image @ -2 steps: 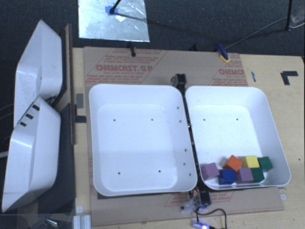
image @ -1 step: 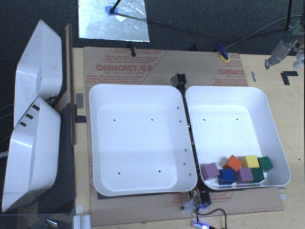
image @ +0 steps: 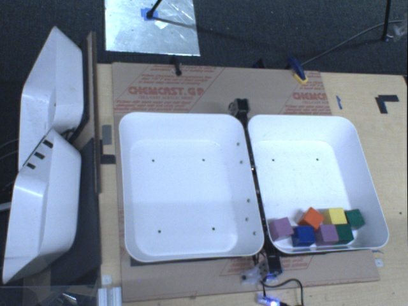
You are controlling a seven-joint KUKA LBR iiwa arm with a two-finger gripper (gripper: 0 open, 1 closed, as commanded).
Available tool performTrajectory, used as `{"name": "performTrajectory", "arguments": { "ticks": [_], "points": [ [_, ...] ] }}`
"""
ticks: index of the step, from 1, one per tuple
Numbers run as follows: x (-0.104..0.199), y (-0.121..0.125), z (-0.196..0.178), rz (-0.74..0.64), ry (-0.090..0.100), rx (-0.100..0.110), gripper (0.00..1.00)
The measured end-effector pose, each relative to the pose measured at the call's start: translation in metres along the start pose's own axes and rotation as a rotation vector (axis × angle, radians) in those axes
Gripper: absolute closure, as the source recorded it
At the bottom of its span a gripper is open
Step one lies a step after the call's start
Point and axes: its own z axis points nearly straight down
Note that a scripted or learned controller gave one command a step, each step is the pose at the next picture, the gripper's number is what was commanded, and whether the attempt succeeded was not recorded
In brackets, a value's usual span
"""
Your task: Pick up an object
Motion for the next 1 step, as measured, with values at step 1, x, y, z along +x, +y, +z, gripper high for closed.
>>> {"name": "performTrajectory", "arguments": {
  "ticks": [1],
  "points": [
    [0.001,-0.0063,0.1258,0.001,0.005,0.019,0.0]
  ]
}}
